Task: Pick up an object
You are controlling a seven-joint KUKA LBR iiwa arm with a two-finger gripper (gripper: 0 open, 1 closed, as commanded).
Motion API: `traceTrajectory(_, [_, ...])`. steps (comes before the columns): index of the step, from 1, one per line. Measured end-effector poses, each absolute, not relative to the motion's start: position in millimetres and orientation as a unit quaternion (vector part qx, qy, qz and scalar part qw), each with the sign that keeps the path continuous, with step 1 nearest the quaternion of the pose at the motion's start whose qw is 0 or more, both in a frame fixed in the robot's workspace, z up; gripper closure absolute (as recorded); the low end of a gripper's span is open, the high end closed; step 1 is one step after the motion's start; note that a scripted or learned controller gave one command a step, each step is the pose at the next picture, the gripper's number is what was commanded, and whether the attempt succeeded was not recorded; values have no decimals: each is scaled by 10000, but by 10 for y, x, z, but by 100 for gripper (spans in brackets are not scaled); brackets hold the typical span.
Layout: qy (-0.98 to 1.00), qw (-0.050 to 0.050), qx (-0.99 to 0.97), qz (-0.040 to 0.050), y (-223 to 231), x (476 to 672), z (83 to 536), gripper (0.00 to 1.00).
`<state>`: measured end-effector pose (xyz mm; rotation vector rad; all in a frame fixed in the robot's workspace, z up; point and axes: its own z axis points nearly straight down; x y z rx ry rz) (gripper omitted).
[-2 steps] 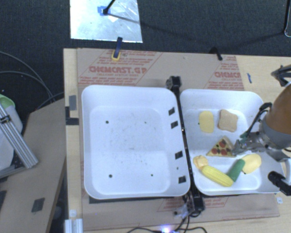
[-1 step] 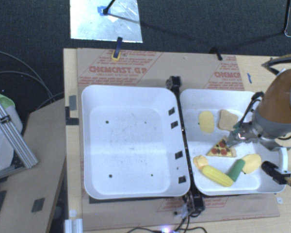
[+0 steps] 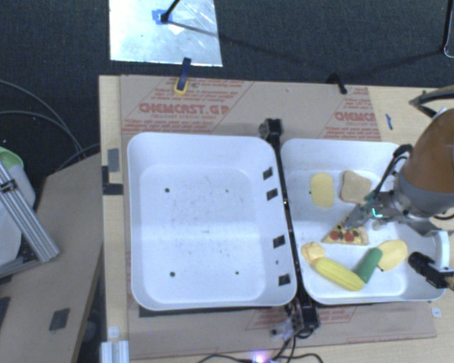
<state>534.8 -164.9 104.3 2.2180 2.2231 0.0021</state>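
Observation:
The right bin holds several toy foods: a yellow oval piece, a tan bread slice, a pizza slice, a corn cob, a green cucumber and a yellow lemon-like piece. My gripper reaches in from the right and sits low over the bin, its tips just above the pizza slice and below the bread slice. Nothing shows between its fingers.
The left bin lies beside the right one, with a black divider clamp strip between them. The orange-banded arm covers the right bin's far right side. Cardboard underlies both bins.

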Motion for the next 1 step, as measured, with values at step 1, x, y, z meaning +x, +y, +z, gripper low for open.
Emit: traceTrajectory(1, [7086, -19, 7056, 0, -1171, 4908, 832, 0])
